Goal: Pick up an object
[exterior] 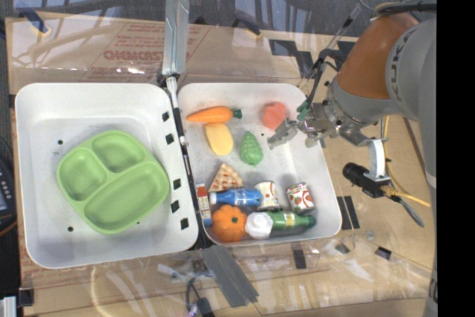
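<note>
My gripper (295,134) hovers over the right side of the right bin (320,182), its fingers open and nothing between them. Just to its upper left lies a pink-red strawberry-like toy (274,115). A green bumpy fruit (251,148) is to its left, with a yellow piece (219,138) and an orange carrot (211,114) further left. Below the gripper sit a red and white can (300,198), a small carton (267,193), a blue bottle (237,197), a pizza slice (225,178), an orange pumpkin (228,223) and a green bottle (289,220).
The left bin (37,122) holds a green divided plate (111,180). A grey bar (175,33) stands behind the seam between the bins. The arm's orange band (371,59) and grey body rise at the right, with cables and a black fitting (364,178) beside the bin.
</note>
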`<state>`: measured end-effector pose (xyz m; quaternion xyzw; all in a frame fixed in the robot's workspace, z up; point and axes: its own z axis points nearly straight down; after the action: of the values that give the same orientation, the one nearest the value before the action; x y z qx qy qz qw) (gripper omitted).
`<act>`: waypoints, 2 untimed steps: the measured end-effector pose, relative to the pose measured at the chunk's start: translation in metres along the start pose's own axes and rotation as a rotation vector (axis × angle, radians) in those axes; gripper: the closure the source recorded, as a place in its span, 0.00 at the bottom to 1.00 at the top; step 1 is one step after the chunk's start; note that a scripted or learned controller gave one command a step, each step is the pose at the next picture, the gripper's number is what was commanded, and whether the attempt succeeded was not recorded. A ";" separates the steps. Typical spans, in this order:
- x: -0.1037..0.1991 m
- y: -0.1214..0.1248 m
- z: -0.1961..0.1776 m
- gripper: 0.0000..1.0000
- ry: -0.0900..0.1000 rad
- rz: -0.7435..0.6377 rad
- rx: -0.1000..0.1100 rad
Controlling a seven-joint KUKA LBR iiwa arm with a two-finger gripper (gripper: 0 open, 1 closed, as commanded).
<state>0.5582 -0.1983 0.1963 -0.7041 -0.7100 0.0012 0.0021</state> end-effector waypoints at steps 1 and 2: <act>0.039 0.022 0.104 0.00 -0.002 -0.104 -0.003; 0.039 0.022 0.095 1.00 -0.002 -0.108 -0.002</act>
<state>0.5793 -0.1590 0.1016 -0.6647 -0.7471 0.0010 0.0010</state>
